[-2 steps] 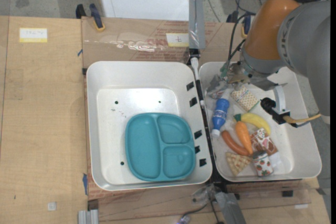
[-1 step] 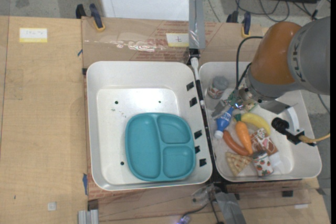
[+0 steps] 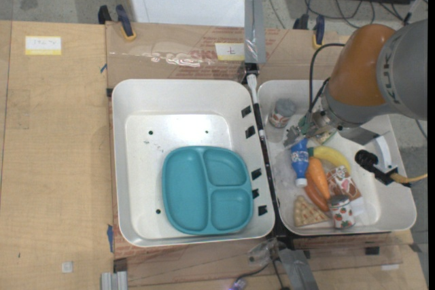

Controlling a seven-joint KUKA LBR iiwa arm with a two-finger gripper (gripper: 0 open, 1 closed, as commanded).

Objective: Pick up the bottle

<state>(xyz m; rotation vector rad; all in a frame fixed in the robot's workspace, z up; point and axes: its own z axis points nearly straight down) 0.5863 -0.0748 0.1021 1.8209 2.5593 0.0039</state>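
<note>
Gripper (image 3: 304,132) low in rt bin (image 3: 401,214), just above bottle (image 3: 300,164) (fingers' state unclear), carrot (image 3: 317,177) beside bottle

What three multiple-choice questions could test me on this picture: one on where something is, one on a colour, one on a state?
1. Where does the divided plate lie?
A. left bin
B. right bin
C. on the bench

2. What colour is the bottle's cap end?
A. red
B. blue
C. green

3. How is the bottle placed?
A. standing upright
B. lying in the right bin
C. lifted above the bin

Answers: 1 A, the teal plate rests in the left bin. 2 B, its top is blue. 3 B, it lies beside the carrot, below the gripper.
</note>
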